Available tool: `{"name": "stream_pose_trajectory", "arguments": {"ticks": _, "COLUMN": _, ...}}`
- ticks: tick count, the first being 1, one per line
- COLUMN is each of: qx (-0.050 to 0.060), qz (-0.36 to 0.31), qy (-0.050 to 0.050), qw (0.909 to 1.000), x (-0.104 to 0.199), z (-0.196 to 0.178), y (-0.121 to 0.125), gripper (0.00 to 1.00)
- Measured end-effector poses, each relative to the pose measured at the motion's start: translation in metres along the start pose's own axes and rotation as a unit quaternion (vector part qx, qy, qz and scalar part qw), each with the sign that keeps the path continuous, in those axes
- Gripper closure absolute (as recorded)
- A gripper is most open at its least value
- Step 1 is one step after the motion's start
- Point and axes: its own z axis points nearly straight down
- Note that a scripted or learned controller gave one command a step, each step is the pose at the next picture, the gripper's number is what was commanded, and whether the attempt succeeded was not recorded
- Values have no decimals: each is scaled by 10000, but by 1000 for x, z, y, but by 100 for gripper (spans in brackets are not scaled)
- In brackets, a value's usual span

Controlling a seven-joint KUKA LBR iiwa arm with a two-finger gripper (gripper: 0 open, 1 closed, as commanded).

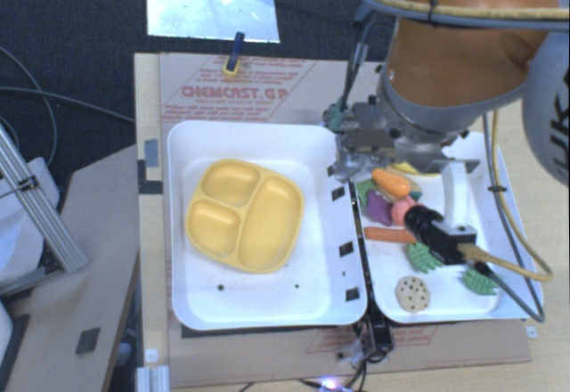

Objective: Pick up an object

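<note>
Camera view puts the orange toy carrot (391, 181) in the right-hand bin (450, 299), touching a purple piece (378, 206), with the gripper (358, 152) just beside it (how open it is, I cannot tell). Best to descend squarely over the carrot, clear of the bin wall.

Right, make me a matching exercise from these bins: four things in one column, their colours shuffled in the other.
Things:
1. divided plate
2. cookie
3. long thin carrot-like toy
4. leafy toy

Colours:
A. green
B. tan with dark spots
C. yellow
D. orange

Pairs: 1-C, 2-B, 3-D, 4-A
</note>
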Motion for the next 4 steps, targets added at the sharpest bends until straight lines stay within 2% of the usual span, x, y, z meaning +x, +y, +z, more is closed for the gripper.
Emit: {"name": "stream_pose_trajectory", "arguments": {"ticks": 4, "qx": -49, "qz": -127, "qy": 5, "qw": 9999, "x": 1, "z": -43, "y": 3, "gripper": 100}}
